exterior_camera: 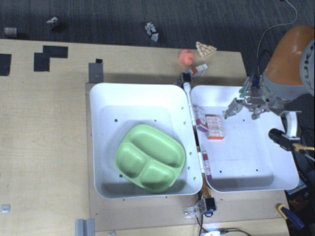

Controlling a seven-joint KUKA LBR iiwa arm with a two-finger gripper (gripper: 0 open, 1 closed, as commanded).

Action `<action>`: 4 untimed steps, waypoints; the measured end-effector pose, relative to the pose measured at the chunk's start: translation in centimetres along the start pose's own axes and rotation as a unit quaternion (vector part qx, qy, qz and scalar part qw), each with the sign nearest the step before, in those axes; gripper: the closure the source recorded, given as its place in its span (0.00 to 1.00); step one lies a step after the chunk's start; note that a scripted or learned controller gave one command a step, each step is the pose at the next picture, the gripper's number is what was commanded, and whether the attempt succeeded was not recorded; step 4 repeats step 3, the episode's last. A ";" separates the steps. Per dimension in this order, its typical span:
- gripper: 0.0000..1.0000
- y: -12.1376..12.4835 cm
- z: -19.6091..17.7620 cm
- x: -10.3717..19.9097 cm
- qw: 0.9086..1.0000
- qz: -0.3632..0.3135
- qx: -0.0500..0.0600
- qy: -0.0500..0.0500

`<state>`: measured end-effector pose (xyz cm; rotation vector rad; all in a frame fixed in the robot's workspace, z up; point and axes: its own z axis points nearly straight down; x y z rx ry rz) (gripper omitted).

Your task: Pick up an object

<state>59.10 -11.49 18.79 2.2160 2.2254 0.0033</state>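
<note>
We see the hand (244, 107) over the right bin (256, 173), fingers apart, nothing between them. Small packet (213, 126) lies flat near that bin's left wall, just beside the hand. Risk, we judge: fingers skid over so flat a thing, or strike the wall.

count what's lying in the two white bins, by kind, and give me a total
green divided plate, in the left bin: 1
small red-and-white packet, in the right bin: 1
total: 2
The gripper hangs over the right bin, beside the packet.
</note>
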 end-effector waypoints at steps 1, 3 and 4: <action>0.00 -0.8 8.9 2.1 1.000 0.001 -0.002 -0.001; 1.00 -10.2 0.3 6.5 1.000 0.000 0.000 0.000; 1.00 -10.2 0.3 6.5 1.000 0.000 0.000 0.000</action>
